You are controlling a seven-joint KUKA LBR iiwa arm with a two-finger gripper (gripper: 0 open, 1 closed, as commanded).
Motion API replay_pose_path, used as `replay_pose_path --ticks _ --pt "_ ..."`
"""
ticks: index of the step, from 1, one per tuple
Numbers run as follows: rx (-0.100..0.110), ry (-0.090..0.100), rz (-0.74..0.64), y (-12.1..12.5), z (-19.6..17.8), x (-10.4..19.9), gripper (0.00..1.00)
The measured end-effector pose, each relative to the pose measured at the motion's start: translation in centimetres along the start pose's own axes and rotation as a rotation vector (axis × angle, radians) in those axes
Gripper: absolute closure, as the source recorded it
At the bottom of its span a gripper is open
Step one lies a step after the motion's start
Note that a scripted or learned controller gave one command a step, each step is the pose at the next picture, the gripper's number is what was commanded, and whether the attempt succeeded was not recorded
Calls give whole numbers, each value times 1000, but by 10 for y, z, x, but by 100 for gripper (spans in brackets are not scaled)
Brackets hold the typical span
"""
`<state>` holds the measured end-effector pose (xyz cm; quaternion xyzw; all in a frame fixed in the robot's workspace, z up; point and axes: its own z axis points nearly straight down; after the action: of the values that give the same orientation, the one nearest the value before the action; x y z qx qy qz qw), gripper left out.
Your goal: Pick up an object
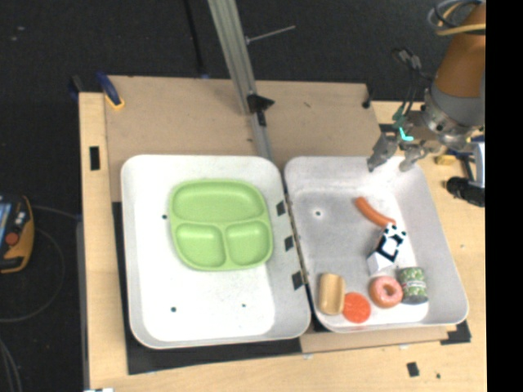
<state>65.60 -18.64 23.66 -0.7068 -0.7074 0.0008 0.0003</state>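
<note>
The right bin (pixel 327 188) holds several small objects. An orange-red sausage (pixel 373 211) lies near its middle right. Below it stands a white bottle with a black-and-white label (pixel 386 247). Along the front edge lie a tan bread-like roll (pixel 330 292), a red-orange round piece (pixel 356 308), a pink donut (pixel 385 291) and a small green can (pixel 413 284). My gripper (pixel 394 157) hangs over the bin's back right corner, above and behind the sausage. Its two fingers are spread apart with nothing between them.
The left bin (pixel 147 300) carries a green divided plate (pixel 220 224). A grey metal post (pixel 237 55) rises behind the bins, slanting toward the gap between them. Brown board surrounds the bins, and cables lie at the far right.
</note>
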Motion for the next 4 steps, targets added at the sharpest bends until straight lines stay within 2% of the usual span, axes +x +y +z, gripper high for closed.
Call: replay_pose_path --ticks 1,2,4 --pt "-3 -1 -1 1 -2 0 0" --pt "1 -1 1 -4 60 -2 0" --pt "-1 -2 2 -3 137 -5 0"
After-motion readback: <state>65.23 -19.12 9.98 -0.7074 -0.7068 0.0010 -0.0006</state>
